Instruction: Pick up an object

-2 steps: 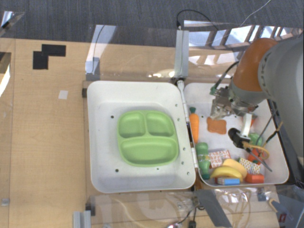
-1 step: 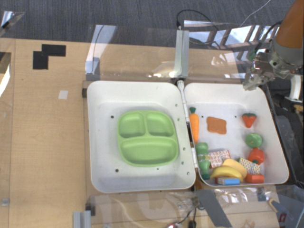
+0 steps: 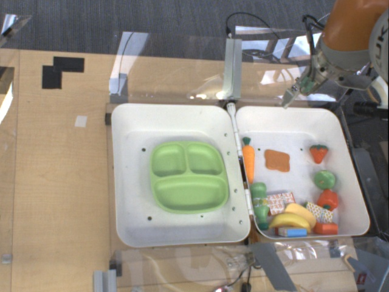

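You are seeing the tool (image 3: pixel 290 96) hanging above the far rim of the right bin (image 3: pixel 346 140), near its back edge, with nothing visible between its tips; how wide it is opened I cannot tell. The toy food is lying lower in this bin, toward the camera from the tool. The nearest piece is the flat orange slice (image 3: pixel 277 160), while the toy carrot (image 3: pixel 248 160) is lying with its long axis along the bin divider, beside the green divided plate (image 3: pixel 188 176) in the left bin

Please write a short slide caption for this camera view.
Gripper above the right bin's far edge; toy foods inside, green divided plate in left bin.
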Robot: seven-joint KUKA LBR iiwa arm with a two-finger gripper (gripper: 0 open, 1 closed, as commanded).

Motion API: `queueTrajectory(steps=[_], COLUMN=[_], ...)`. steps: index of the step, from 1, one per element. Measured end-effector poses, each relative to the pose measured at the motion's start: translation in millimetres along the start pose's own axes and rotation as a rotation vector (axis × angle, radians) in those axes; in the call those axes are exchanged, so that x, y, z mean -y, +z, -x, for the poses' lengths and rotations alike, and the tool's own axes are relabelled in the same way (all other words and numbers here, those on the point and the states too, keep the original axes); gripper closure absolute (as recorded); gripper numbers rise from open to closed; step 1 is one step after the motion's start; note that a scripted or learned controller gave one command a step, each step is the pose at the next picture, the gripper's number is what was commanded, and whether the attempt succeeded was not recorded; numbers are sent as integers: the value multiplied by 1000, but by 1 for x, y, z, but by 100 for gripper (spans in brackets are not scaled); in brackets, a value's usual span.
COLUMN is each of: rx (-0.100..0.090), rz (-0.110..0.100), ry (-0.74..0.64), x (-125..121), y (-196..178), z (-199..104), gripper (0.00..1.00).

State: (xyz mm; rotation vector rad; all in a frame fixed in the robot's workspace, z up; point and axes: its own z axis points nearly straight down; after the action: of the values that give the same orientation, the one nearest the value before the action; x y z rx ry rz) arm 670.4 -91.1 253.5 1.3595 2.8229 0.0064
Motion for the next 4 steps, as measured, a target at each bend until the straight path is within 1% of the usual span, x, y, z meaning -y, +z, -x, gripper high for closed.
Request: queueTrajectory(steps=[1,2,3,4], rx=[-2,-2,-1,-2], rz=[-3,-3,-1,-3], ry=[417,417,585,291], x=[-1,-1,-62,-27], y=[24,24,-60,68], z=[-26,-26,-77,-41], gripper=[100,0,0,0])
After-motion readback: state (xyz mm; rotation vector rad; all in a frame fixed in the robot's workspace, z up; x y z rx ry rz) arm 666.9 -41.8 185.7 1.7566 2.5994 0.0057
